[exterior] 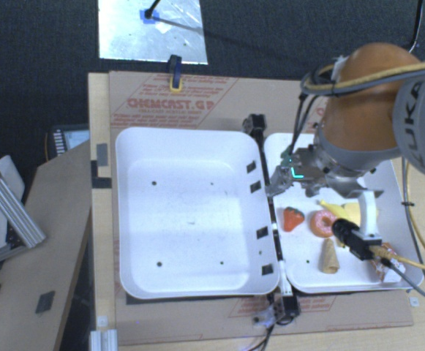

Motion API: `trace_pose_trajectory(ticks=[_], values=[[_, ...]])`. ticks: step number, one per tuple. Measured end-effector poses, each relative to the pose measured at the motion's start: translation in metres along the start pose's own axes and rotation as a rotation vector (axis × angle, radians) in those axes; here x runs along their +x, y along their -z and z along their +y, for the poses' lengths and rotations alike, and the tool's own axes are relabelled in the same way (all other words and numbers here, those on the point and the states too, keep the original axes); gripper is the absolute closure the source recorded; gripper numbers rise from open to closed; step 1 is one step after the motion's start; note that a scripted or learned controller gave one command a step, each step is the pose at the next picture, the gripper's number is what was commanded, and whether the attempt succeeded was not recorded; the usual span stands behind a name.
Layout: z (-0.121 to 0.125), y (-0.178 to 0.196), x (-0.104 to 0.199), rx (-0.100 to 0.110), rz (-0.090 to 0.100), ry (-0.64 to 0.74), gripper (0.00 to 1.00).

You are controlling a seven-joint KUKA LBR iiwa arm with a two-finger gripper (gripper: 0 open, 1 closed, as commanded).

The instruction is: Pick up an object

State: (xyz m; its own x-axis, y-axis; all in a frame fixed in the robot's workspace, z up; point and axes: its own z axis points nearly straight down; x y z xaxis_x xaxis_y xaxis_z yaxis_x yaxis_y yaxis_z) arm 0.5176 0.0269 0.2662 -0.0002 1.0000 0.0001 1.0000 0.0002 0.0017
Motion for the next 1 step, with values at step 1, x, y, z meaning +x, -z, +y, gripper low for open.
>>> trace_pose_trajectory(ticks=[1], values=[[-0.0016, -0.0740, -0.0591, 0.007, -0.003, -0.006, 0.00]])
